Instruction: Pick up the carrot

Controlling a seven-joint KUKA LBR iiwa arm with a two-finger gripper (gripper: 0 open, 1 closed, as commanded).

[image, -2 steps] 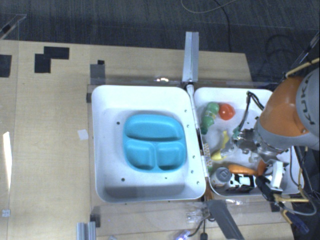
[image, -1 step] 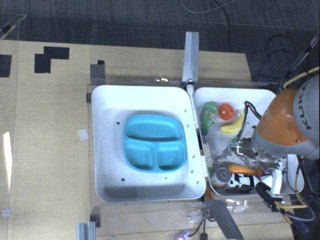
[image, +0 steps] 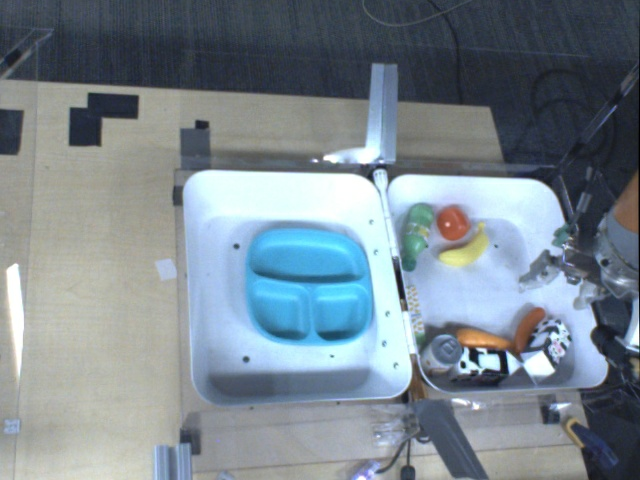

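Fingers: the metal two-finger gripper (image: 553, 264) reaches in over the right edge of the right bin; whether its fingers are spread or pressed together, I cannot tell.
Arm: grey, at the view's right.
Carrot: the orange carrot (image: 481, 338) lies near the front wall of the shallow white right bin (image: 500, 193), well apart from the gripper.
Near it: a second orange piece (image: 529, 325) and a black-and-white cow toy (image: 483, 365) just beside it.
Farther back: a yellow banana (image: 465, 251), a red tomato (image: 453, 222) and a green vegetable (image: 415, 230).
Left bin: the shallow white left bin (image: 215, 268) holds a blue three-compartment tray (image: 305, 283).
Bench: light wood (image: 90, 268).
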